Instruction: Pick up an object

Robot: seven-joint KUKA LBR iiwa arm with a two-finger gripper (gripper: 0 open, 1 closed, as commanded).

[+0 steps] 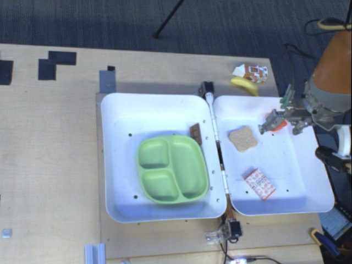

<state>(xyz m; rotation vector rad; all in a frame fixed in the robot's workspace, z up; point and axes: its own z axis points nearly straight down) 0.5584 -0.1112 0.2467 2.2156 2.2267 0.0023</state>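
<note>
The arm leans in from three o'clock, its orange band just above the wrist, and the gripper (285, 121) hangs low over the upper part of the right bin (308, 202). Something small and orange (279, 125) sits right at the fingertips; whether it is pinched or merely lying beneath them, I cannot tell from here.

I'd judge this the reaching step, with no lift yet proven. Three candidates lie in that bin: the orange bit under the tool, a slice of bread (242, 138) just off at eight o'clock from it, and a red-and-white packet (259, 183) further down toward six o'clock. The next move calls for a firm close on whichever piece is under the tips, then a straight rise (the bread is flat and would be awkward to pinch).

The left bin (118, 164) holds a green divided plate (172, 169) with a small brown piece (194, 131) at its one o'clock edge. Both bins rest on a pale wooden bench (49, 164); a banana (245, 83) and a wrapper lie on it beyond the right bin, at twelve o'clock. Past the bench the floor is dark blue carpet (82, 10).
</note>
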